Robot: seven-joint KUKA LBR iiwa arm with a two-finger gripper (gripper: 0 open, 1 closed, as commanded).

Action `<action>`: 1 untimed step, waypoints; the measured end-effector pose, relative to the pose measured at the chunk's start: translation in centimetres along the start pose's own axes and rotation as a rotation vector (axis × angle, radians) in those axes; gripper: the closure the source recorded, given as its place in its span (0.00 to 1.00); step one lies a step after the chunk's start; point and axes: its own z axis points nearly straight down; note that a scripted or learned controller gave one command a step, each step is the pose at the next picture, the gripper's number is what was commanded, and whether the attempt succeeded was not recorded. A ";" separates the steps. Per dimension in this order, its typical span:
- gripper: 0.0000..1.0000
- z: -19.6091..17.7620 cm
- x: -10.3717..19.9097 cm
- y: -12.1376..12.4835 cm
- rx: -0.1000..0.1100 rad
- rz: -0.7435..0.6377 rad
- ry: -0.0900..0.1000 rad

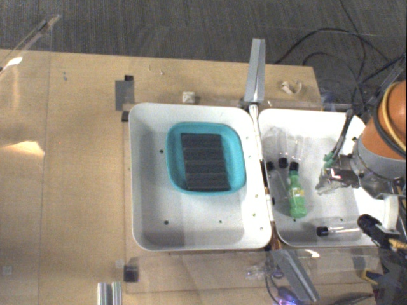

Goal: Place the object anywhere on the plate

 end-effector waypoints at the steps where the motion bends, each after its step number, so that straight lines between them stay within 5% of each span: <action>1: 1.00 -1.1 0.1 0.3 -0.005 -0.003 0.000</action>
